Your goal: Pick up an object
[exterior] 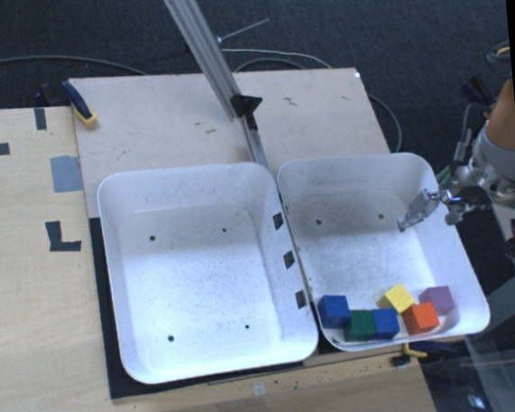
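Several small blocks lie bunched along the near wall of the right bin (364, 181): a blue block (334, 309), a green block (361, 325), a second blue block (386, 323), a yellow block (398, 298), an orange block (420, 317) and a purple block (438, 300). My gripper (433, 210) hangs over the right bin's right rim, well behind the blocks and apart from them. It is open, with one grey finger (410, 214) reaching over the bin floor and nothing between the fingers.
The left bin (183, 185) stands beside the right one, sharing a middle wall. A slanted aluminium post (209, 51) rises behind the bins. A blue and yellow clamp (79, 104) lies at the back left of the bench. Cables run along the dark floor behind.
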Motion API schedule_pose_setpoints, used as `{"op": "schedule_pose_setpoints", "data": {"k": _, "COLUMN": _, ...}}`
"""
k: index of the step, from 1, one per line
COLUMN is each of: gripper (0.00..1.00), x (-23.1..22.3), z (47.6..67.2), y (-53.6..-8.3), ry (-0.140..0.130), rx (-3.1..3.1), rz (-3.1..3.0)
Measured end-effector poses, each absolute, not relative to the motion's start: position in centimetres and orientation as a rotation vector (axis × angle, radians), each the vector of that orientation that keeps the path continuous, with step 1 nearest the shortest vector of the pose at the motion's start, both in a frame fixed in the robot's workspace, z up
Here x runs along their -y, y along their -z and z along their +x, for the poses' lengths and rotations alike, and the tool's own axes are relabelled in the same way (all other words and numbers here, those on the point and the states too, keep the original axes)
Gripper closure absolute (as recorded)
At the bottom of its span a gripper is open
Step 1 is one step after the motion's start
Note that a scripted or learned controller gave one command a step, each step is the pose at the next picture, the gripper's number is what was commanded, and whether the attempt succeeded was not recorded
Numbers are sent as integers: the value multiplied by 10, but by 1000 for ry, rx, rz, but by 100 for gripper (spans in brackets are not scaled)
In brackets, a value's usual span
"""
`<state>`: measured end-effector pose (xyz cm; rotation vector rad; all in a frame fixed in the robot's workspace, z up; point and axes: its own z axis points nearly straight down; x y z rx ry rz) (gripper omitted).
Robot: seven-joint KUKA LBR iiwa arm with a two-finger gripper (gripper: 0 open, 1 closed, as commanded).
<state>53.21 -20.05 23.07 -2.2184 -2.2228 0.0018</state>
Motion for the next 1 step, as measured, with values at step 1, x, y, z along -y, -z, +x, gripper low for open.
{"op": "schedule_pose_setpoints", "data": {"k": 1, "gripper": 0, "x": 130, "z": 493, "y": -289, "ry": 4, "rx": 2230, "rz": -2215}}
